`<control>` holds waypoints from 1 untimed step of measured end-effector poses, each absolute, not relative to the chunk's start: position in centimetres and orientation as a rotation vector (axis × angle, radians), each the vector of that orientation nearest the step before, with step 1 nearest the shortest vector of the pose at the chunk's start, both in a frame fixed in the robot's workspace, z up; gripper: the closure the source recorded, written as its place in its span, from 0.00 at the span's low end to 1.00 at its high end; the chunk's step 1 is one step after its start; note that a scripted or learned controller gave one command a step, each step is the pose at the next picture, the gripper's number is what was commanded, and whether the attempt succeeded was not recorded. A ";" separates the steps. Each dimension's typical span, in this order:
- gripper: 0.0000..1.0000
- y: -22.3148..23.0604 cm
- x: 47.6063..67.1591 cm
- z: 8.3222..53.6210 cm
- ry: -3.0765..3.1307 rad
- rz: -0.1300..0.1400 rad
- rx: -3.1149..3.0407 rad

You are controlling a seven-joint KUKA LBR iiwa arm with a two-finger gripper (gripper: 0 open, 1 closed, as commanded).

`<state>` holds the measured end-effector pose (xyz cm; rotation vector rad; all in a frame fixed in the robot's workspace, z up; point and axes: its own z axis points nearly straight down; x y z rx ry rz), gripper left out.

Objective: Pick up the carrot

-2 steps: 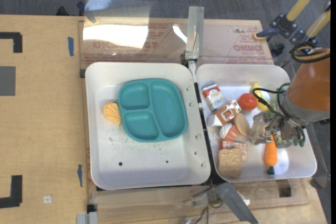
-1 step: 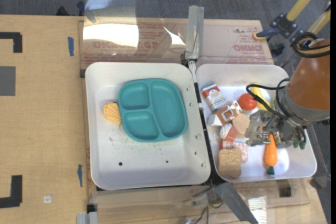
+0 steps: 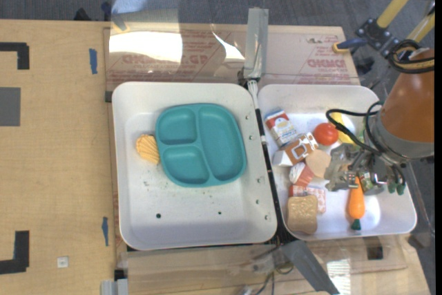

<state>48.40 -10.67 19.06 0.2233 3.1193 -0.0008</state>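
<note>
The carrot [image 3: 356,206] is small and orange with a green stem end pointing toward the front. It lies in the right bin [image 3: 397,217], near its front right corner. My gripper [image 3: 352,176] hangs just behind the carrot's upper end, and its metal parts overlap that end in the camera view. The grey arm with its orange band [image 3: 413,114] comes in from the right, above the bin's right side. Whether the carrot is touched or gripped is not visible.
Left of the gripper in the right bin lie a red tomato [image 3: 325,134], a small carton [image 3: 281,128], a brown box [image 3: 302,148], a beige disc [image 3: 318,164] and a cracker [image 3: 302,213]. The left bin [image 3: 138,217] holds a teal divided plate [image 3: 200,145] and a yellow shell-shaped piece [image 3: 147,148].
</note>
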 end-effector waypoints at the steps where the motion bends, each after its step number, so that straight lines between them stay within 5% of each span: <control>1: 1.00 -10.6 48.6 20.1 3.112 -0.002 0.220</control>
